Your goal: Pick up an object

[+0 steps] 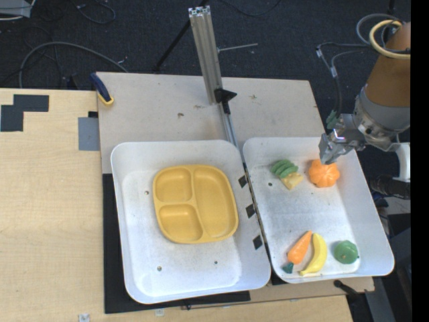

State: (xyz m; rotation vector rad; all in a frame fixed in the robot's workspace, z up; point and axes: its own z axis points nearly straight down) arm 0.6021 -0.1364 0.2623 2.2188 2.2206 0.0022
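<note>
Two white bins sit side by side on the bench. In the right bin [375, 247], toward its far side, lies an orange fruit [324, 174]; the gripper [331, 149] hangs just beyond it, almost overhead. Whether its jaws are apart I cannot tell.

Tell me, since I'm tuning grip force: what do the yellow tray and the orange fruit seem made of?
Yellow tray: looks like moulded plastic, matte, with three smooth compartments. Orange fruit: probably a plastic toy, uniformly coloured with a slight sheen; hard or soft, I cannot tell.
</note>
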